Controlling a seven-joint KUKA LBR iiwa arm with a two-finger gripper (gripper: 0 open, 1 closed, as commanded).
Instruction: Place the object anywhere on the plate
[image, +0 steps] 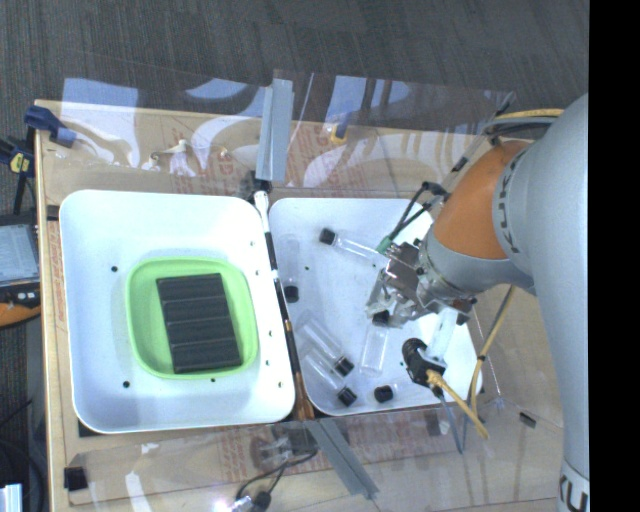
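Crowded just beside the gripper (385, 305): clear tubes with black caps (345, 243) scattered across the right bin (310, 225), one above-left of the fingers, others below-left near the bin's lower wall, small black caps (383, 394) lying apart from them. Open white floor between the fingers and the divider wall, broken by one black cap (291, 293). Well away from the fingers in the left bin (85, 300): a green plate (140, 300) carrying a dark ribbed block (198, 322), with bare floor all round it.
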